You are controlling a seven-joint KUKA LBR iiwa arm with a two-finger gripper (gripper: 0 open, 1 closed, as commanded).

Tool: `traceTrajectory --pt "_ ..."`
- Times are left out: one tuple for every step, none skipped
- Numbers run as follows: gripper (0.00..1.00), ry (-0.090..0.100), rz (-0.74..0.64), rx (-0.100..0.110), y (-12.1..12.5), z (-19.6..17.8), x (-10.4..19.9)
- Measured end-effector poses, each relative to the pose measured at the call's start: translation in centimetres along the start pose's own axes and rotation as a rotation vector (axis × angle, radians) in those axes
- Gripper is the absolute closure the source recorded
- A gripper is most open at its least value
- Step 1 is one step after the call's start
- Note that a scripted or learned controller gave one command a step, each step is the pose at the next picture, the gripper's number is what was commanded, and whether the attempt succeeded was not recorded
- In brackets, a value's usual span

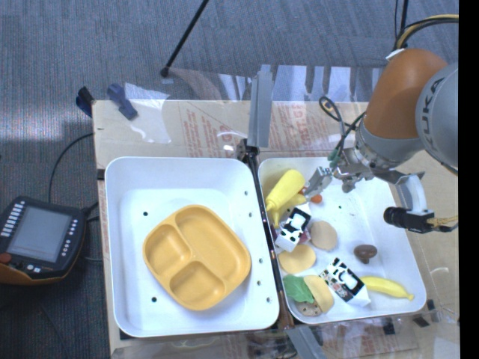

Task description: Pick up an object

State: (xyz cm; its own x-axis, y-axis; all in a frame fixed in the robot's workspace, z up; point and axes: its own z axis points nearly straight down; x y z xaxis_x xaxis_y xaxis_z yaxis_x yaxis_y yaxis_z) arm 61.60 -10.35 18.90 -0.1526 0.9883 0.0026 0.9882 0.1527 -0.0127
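Up over the right bin (408, 256), we find the gripper (320, 182) hanging at the end of the grey arm (408, 103), near that bin's back-left part. From this slanted look down we cannot tell how the tool is set, nor whether it has anything in its grasp. Just left of the gripper, and below it, lies a yellow bottle-shaped toy (284, 190), tilted with its narrow end towards the bin's left wall. A small orange-red piece (316, 198) sits right under the gripper tip.

Further forward in the right bin we see a black-and-white patterned carton (294, 228) just in front of the bottle, a tan round cookie-like piece (324, 235) beside it, and a flat yellow disc (297, 259) in front of both. A small brown mushroom-like toy (365, 253) stands apart towards the bin's right side. Along the front wall of the right bin lie a green-and-tan sandwich-like toy (308, 293), a second black-and-white carton (346, 281) and a yellow banana (386, 287).

Left of the right bin, touching it along one edge, sits the left bin (127, 193), bearing a yellow divided plate (196, 255). Well left of both, off the bench, lies a handheld control pendant (39, 238).
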Motion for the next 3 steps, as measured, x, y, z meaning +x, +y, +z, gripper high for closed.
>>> traceTrajectory --pt "0.00 -0.002 -0.019 -0.007 2.1 10.4 -1.3" --pt "1.00 0.000 -0.017 -0.007 2.2 9.2 -1.2" --pt "1.00 -0.001 0.097 -0.018 3.8 -0.2 5.2"
